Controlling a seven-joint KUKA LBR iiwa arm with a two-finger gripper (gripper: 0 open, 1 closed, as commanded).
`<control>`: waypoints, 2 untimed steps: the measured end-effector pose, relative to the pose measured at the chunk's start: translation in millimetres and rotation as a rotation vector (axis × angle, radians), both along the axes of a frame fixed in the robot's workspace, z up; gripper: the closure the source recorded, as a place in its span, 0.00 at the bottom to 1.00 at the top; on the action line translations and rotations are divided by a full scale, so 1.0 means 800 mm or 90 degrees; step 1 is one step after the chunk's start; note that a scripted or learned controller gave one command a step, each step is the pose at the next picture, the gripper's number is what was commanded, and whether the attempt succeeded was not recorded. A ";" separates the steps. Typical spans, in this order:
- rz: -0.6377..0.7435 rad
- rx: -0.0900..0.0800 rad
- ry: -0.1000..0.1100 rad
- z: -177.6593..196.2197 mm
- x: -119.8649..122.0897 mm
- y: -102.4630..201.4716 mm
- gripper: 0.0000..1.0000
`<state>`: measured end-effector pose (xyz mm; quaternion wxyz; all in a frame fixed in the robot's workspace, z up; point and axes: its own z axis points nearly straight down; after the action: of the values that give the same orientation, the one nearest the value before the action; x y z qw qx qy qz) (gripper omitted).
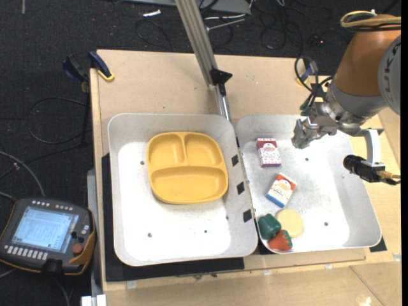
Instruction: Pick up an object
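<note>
The right bin holds a small red and white carton near its upper left and a white, orange and blue box lower down. A tan round piece, a green pepper toy and a red toy sit bunched at the bin's front left corner. My gripper hangs over the bin's upper middle, to the right of the red carton and apart from it. Nothing shows between its tips.
A yellow divided plate lies in the left bin. A slanted metal pole stands behind the bins. A teach pendant rests off the bench at the lower left. Clamps sit at the bench's far left corner.
</note>
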<state>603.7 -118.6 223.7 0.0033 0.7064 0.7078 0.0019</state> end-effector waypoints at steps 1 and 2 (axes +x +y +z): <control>0.000 0.000 0.001 0.049 0.002 0.000 1.00; 0.004 0.002 0.004 0.054 -0.019 0.066 1.00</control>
<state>588.4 -66.0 267.2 -0.0005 0.7044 0.7098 0.0007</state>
